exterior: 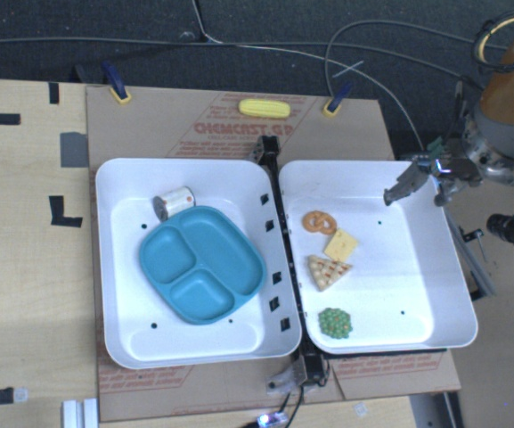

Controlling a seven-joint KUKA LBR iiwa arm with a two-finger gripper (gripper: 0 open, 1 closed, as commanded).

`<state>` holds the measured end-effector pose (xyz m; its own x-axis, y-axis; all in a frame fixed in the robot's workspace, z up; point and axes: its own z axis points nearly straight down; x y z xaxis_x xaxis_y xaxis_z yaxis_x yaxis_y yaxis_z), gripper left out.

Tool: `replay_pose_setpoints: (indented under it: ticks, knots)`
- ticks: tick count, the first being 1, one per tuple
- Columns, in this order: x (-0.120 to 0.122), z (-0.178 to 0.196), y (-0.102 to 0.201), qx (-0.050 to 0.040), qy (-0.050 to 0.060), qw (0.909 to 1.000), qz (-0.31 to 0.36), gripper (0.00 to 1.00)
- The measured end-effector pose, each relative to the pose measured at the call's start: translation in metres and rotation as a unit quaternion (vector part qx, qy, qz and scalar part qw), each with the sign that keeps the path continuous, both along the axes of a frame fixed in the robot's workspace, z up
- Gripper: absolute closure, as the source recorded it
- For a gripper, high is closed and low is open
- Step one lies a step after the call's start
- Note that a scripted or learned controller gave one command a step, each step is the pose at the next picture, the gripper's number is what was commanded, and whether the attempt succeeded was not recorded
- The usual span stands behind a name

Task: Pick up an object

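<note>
Near the divider side of the right bin (435,266), choose among four small food-like pieces set in a loose column: a pretzel (319,222) at the far end, a yellow cheese-like block (341,243) just beside it, a tan wedge (328,272) touching or nearly touching that block, and a green clump (335,323) lying apart toward the near end. Judge the green clump the safest pick, since nothing crowds it. Expect the block and wedge to shove each other if taken from the middle. Treat the flat pretzel as hard to get under. Note the gripper (415,199) over the far right part of the same bin, fingers spread apart with nothing between them, well apart from every piece. Bring it across and toward the near side, centre it squarely above the chosen piece, turn the wrist so the jaws straddle the narrowest width, then descend straight until the tips are almost on the bin floor before closing. Lift slowly and check for the piece between the fingers. Leave alone the left bin (118,266) with its blue divided tray (201,263) and the small can (175,202) at the tray's far edge, and ignore the yellow banana-like item (264,108) out on the cardboard (167,123).
</note>
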<state>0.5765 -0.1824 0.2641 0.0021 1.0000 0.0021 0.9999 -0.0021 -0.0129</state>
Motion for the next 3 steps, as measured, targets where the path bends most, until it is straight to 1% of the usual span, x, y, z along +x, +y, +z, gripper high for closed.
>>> replay_pose_setpoints:
  ticks: [1,2,3]
  knots:
    - [0.002,0.007,0.0,-0.0013,-0.006,1.0,0.002,0.0]
    - [0.008,-0.055,0.0,-0.0012,-0.003,1.0,0.002,0.0]
    - [0.001,-0.101,0.0,-0.0012,-0.004,1.0,0.002,0.0]
